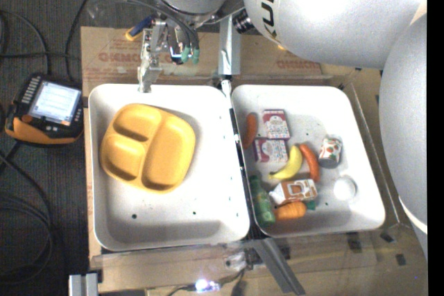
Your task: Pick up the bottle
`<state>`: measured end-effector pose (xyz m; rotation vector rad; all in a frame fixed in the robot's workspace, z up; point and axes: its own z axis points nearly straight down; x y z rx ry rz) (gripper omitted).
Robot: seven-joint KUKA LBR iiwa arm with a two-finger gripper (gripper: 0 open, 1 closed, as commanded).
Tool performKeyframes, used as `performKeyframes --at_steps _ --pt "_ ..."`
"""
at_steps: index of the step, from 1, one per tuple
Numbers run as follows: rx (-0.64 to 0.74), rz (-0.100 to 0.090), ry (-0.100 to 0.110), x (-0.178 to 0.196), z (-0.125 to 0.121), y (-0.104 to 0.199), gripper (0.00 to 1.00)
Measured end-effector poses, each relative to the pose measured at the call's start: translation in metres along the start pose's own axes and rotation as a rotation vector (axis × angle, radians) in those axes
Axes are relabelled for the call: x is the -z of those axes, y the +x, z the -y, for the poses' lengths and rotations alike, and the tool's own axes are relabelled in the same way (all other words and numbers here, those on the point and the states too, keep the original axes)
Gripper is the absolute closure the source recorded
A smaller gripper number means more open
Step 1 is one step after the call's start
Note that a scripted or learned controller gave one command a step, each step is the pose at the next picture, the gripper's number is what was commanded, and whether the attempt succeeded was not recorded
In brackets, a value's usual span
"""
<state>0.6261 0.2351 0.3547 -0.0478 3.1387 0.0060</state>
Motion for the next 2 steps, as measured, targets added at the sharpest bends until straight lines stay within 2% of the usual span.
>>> performKeyframes --at_steps 1,2 --pt "0.001 0.003 -0.004 0.01 -0.002 0.0 1.0" --pt "-0.05 0.002 0.0 0.081 0.001 -0.004 1.0"
